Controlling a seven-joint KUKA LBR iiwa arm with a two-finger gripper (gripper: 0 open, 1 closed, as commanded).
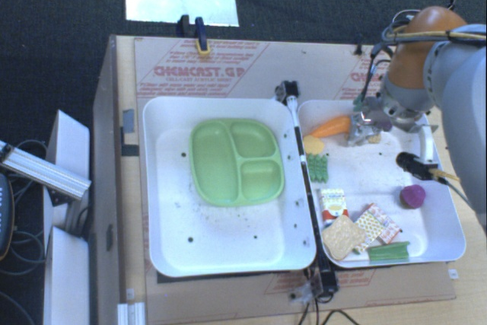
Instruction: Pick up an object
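Whether the gripper (364,129) is open or closed cannot be told from the camera view; nothing is seen held in it. It is lowered into the right bin (455,241), close to that bin's far edge. The nearest candidate is judged to be the orange carrot (332,126), which is found just beside the gripper, on its side toward the left bin (152,186). The carrot's long axis is laid roughly along the far edge, slightly slanted, with 1 end almost touching the gripper. A short sideways shift along that axis is therefore judged necessary before any closing.

The arm is reached in over the right bin's far right corner, with the orange band (415,49) carried above the wrist and the wrist bent steeply downward.

Further out, a purple object (412,196) is placed near the right edge, and a cracker (343,237) near the near edge. A green divided plate (236,162) is set in the left bin.
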